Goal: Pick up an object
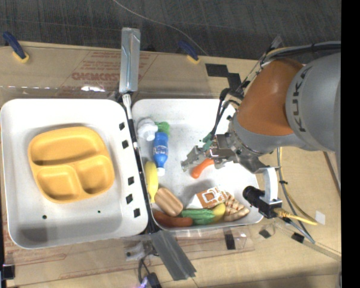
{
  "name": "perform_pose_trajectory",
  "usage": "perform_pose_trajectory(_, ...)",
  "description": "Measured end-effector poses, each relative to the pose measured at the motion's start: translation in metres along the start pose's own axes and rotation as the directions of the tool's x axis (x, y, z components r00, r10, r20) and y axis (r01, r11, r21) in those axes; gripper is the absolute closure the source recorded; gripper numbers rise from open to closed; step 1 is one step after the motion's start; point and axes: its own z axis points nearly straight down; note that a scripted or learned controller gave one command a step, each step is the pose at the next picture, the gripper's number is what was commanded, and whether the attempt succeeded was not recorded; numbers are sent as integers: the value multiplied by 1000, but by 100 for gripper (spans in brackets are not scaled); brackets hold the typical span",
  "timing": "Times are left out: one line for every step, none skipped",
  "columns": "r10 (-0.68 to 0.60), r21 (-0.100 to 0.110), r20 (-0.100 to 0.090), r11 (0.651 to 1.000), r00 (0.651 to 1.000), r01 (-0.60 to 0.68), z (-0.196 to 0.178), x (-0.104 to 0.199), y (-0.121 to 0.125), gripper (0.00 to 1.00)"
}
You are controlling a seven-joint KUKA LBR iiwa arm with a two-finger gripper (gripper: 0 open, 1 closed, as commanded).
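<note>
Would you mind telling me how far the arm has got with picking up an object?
Done: the hand has reached into the right bin. In hand: it sits at the orange carrot, though a grip isn't clear. Left: lifting it; the carrot appears to lie on the bin floor.

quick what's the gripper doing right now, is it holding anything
Gripper: over the right bin, right at the orange carrot-like toy; whether it grips the toy cannot be told.

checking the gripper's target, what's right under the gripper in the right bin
An orange carrot-like toy lies on the right bin's white floor just below the gripper. Its upper end is covered by the gripper, so contact can't be judged.
</note>
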Motion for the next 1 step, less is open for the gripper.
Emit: perform_pose_trajectory(-55,-5,2,998,998,55,120,-57,9,0)
